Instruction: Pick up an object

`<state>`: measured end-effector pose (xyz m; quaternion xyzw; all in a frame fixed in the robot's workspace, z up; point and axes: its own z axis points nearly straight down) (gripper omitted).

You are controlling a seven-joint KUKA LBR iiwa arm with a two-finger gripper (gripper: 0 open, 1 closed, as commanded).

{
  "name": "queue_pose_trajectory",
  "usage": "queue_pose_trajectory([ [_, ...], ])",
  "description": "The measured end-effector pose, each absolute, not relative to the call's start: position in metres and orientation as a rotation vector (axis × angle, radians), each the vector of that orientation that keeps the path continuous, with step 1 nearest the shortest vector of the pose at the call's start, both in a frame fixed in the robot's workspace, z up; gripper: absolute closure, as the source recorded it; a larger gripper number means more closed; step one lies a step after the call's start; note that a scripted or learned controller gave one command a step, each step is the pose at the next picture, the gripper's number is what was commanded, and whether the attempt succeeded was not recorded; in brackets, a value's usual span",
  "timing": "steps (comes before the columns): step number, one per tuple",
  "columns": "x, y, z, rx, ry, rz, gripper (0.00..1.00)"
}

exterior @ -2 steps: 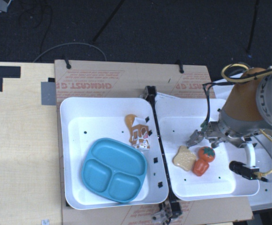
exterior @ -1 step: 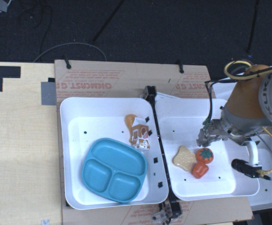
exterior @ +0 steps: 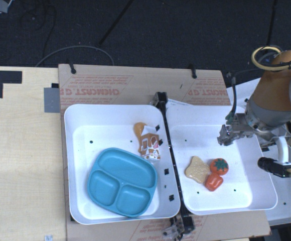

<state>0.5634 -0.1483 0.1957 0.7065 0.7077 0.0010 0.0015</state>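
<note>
Blue divided plate [exterior: 122, 188] and small snack packet [exterior: 149, 147] lying in left bin [exterior: 80, 129]. Beige toy [exterior: 197, 170] and red tomato [exterior: 219, 166] sitting touching in right bin [exterior: 246, 195]. Gripper [exterior: 227, 136] hovering beyond, grip state unreadable. Best approach: descending squarely over tomato, straddling it.

Robotics lab: two white bins [exterior: 75, 134] on a cardboard-lined bench [exterior: 15, 149], loose cables [exterior: 75, 49] behind, industrial arm [exterior: 273, 99].
</note>
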Motion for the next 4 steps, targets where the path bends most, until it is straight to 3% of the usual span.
queue_pose_trajectory([
  [2,0.555,-0.151,0.290,2.219,2.222,0.001,1.00],
  [4,0.568,-0.048,0.253,2.220,2.229,-0.003,1.00],
])
